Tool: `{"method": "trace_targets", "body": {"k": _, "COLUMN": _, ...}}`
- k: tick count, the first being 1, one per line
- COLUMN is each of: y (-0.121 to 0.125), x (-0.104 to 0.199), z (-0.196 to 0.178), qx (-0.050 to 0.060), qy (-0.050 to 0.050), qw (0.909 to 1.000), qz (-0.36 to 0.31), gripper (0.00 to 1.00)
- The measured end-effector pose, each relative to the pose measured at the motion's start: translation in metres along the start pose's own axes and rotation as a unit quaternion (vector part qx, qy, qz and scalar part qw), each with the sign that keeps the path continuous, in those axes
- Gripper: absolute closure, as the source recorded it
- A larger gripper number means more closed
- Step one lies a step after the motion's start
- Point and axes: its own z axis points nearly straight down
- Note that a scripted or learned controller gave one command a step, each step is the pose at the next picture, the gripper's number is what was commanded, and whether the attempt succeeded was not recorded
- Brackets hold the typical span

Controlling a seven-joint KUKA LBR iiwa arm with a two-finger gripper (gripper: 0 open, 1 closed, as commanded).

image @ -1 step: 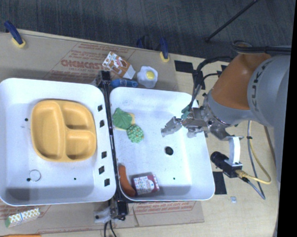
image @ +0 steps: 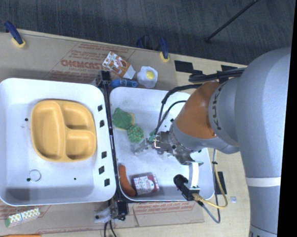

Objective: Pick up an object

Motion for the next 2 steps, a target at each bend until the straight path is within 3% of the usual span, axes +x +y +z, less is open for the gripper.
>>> {"method": "trace_targets", "body": {"k": 1, "y": 0.0573, "x": 0.0246, "z": -0.0009, "qx": -0.001, "qy": 0.000, "qw": 0.9999, "qz": -0.015, "gripper": 0.00}}
{"method": "trace_targets", "body": {"k": 2, "y": 0.0572, "x": 0.0248, "z": -0.0107, "qx": 0.001, "qy": 0.001, "qw": 0.9999, "qz": -0.017, "gripper": 1.00}}
